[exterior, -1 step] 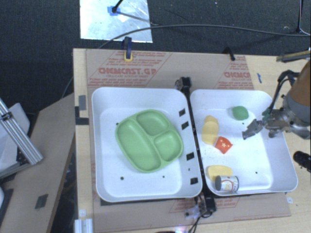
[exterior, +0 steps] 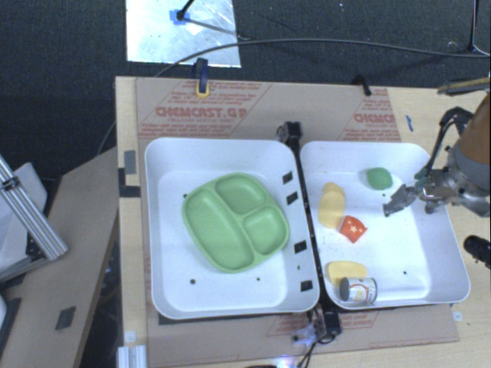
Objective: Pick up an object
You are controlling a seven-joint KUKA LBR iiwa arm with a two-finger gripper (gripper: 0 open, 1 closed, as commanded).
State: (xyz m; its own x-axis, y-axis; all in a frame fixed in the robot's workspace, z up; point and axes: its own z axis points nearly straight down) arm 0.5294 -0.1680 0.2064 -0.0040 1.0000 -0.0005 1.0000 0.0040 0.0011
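White plastic forms both bins; the right bin point(exterior: 441, 228) holds every loose object, and the left bin point(exterior: 165, 205) holds a green divided plate point(exterior: 234, 221). The gripper point(exterior: 400, 202) is seen over the right bin, entering from 3 o'clock, with its dark fingers pointing toward 9 o'clock. Nothing is seen between the fingers; how far apart they stand cannot be told.

The nearest candidate is judged to be the green ball point(exterior: 378, 178), at about 11 o'clock from the tip. The red block point(exterior: 352, 228) lies at about 8 o'clock. The tall yellow piece point(exterior: 331, 205) lies at 9 o'clock, its long axis running 12 to 6. A flat yellow piece point(exterior: 347, 270) and a can point(exterior: 357, 290) lie near the bin's lower edge, touching or nearly so.

The wrist is cut off at the frame edge.
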